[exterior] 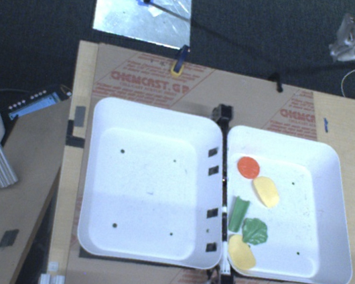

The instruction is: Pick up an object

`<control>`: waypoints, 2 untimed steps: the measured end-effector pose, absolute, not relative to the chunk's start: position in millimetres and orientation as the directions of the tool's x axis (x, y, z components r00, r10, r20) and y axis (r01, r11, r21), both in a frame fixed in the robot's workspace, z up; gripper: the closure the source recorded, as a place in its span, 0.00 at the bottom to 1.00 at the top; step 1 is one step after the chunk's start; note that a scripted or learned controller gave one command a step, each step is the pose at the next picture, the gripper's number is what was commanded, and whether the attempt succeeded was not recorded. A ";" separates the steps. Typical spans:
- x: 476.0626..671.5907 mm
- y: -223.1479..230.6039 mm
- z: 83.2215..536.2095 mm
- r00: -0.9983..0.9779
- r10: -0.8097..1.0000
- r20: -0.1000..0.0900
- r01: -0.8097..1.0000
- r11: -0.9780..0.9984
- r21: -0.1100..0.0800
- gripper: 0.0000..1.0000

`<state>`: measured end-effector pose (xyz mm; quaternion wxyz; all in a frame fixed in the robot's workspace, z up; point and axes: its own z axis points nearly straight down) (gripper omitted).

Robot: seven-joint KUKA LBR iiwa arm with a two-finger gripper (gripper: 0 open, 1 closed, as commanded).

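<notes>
Claw [353, 41] sits parked at the top right of the camera view, high off the bench and outside both bins; it reads as a blurred translucent-grey shape, so I cannot tell whether it is wide or narrow; nothing visible in it. Candidate objects all lie well below and to the left of the claw, clustered in the left half of the right bin [338, 193]: red disc [248, 167] is the closest to the claw; yellow oval [266, 192] lies just beside the disc, a little further from the claw; green strip [238, 213] lies further down again, close to the divider between the bins; green leafy piece [255, 231] sits just beside the strip, on the claw's side of it; yellow lump [241, 253] is the furthest from the claw, near the bin's front-left corner, touching or nearly touching the leafy piece, cannot say which. Left bin [147, 180] lies still further from the claw, past the divider. Progress, as I judge it: nothing done yet; no object lifted, none contacted; approach, descent, grasp and lift all remain. Red disc and yellow oval look like the cleanest targets, being the least crowded; the lower three are packed tight and near the wall, so riskier.
</notes>
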<state>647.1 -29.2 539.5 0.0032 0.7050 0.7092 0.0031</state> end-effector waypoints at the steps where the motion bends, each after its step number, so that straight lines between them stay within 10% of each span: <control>1: 618.8 -16.4 535.5 -0.006 1.000 0.000 1.000 0.006 0.002 1.00; 2: 568.4 29.4 536.0 -0.009 1.000 0.002 1.000 0.009 0.003 1.00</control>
